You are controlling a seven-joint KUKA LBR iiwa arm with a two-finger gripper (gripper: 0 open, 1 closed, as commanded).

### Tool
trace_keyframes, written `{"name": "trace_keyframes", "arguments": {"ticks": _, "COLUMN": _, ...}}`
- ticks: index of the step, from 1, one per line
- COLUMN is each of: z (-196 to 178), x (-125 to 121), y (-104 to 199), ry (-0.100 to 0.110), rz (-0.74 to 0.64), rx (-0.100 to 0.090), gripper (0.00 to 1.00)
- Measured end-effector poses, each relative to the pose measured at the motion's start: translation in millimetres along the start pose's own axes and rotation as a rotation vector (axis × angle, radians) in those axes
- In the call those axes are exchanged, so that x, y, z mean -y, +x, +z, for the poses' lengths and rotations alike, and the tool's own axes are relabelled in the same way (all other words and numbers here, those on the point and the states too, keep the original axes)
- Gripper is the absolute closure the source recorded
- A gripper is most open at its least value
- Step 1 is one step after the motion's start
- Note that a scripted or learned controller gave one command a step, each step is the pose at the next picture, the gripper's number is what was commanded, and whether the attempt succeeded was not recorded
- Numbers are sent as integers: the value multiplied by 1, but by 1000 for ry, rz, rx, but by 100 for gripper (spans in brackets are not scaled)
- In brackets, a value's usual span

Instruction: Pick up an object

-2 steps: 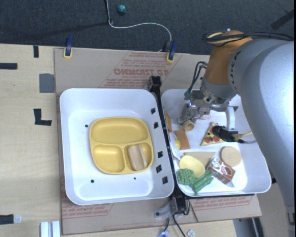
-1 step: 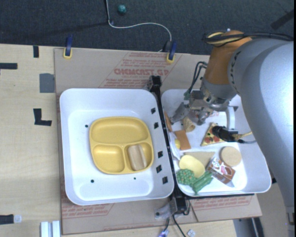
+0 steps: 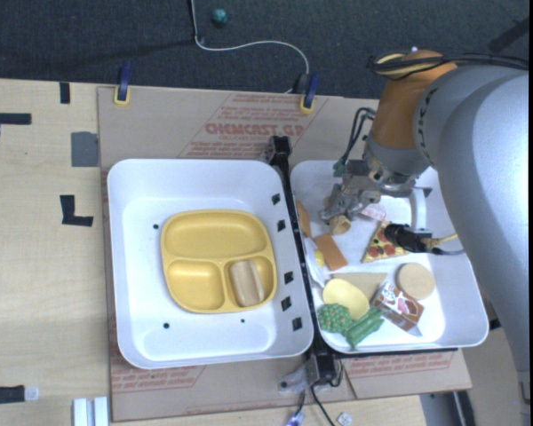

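Observation:
My gripper [image 3: 342, 204] reaches down into the upper left part of the right bin [image 3: 457, 322]. It hangs just above a small tan piece [image 3: 340, 225]. An orange-brown slab [image 3: 330, 252] lies just below that, near the bin's left wall. A pizza slice [image 3: 384, 241] lies to the gripper's lower right. Further forward sit a yellow rounded piece [image 3: 346, 295], green toy vegetables [image 3: 351, 325], a round biscuit [image 3: 416, 280] and a brown and red packet [image 3: 398, 307]. Whether anything is held is hidden by the wrist.
The left bin [image 3: 133, 238] holds a yellow divided tray [image 3: 204, 238] with a tan bun [image 3: 246, 282] in its lower right compartment. A black divider [image 3: 290, 229] runs between the bins. The grey arm [image 3: 480, 176] covers the right bin's far right side.

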State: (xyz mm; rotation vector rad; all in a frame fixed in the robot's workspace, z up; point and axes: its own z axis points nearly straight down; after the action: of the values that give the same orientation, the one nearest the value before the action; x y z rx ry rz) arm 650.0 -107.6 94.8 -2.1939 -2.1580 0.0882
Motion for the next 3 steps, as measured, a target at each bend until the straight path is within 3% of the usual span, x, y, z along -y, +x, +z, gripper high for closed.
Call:
{"name": "trace_keyframes", "arguments": {"ticks": 1, "z": 0, "x": 0, "y": 0, "ry": 0, "rz": 0, "rx": 1, "gripper": 0}}
{"name": "trace_keyframes", "arguments": {"ticks": 2, "z": 10, "x": -16, "y": 0, "ry": -66, "rz": -15, "rx": 2, "gripper": 0}}
{"name": "trace_keyframes", "arguments": {"ticks": 3, "z": 1, "x": -15, "y": 0, "ry": -67, "rz": -17, "rx": 5, "gripper": 100}}
